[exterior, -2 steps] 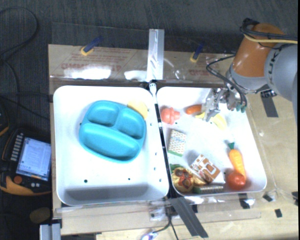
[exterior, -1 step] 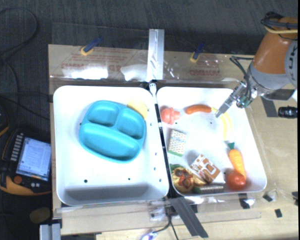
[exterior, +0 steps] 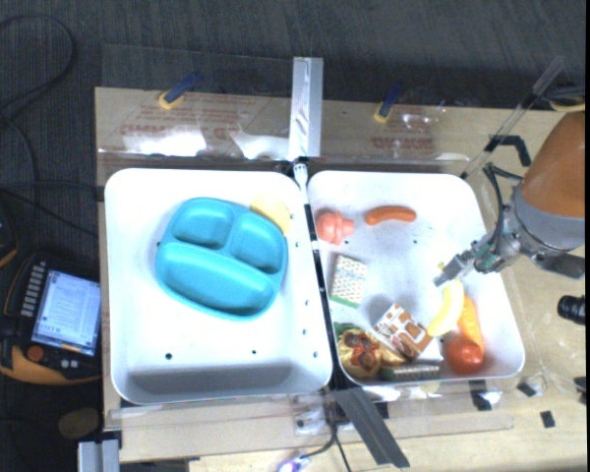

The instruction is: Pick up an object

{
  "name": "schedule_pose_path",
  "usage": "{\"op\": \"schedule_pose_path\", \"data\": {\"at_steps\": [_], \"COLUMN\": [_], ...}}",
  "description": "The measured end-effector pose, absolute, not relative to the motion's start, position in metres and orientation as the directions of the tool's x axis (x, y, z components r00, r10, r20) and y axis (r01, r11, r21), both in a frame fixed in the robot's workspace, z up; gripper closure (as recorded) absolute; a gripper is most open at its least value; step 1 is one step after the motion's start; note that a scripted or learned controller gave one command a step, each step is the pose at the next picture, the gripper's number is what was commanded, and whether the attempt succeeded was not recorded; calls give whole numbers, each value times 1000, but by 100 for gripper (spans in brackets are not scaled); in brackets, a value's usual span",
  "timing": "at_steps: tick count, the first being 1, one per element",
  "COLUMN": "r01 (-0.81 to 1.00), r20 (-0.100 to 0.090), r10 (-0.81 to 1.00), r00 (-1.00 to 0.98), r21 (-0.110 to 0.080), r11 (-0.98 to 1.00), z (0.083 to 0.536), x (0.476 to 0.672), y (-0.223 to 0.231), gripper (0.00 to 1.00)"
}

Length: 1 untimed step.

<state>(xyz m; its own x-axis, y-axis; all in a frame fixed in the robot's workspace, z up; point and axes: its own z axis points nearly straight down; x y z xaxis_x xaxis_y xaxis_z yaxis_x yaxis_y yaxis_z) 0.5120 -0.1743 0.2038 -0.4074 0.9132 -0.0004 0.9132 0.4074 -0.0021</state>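
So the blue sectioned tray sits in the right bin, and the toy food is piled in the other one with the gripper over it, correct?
Not quite. The camera view shows the blue sectioned tray in the left bin, not the right one. The rest holds: the toy food, such as the orange sausage and the tomato, lies in the right bin, with the gripper above it.

Divided tray (exterior: 221, 256) in left bin (exterior: 128, 293), toy foods in right bin (exterior: 442, 190)

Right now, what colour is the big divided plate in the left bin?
Bright blue divided plastic plate, seen in the camera view.
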Motion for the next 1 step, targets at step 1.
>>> {"op": "schedule_pose_path", "data": {"at_steps": [1], "r01": [992], "r20": [-2], "r10": [992], "r00": [-125], "r21": [-4], "r11": [125], "z": [200], "x": [526], "y": [-161], "gripper": [100]}}
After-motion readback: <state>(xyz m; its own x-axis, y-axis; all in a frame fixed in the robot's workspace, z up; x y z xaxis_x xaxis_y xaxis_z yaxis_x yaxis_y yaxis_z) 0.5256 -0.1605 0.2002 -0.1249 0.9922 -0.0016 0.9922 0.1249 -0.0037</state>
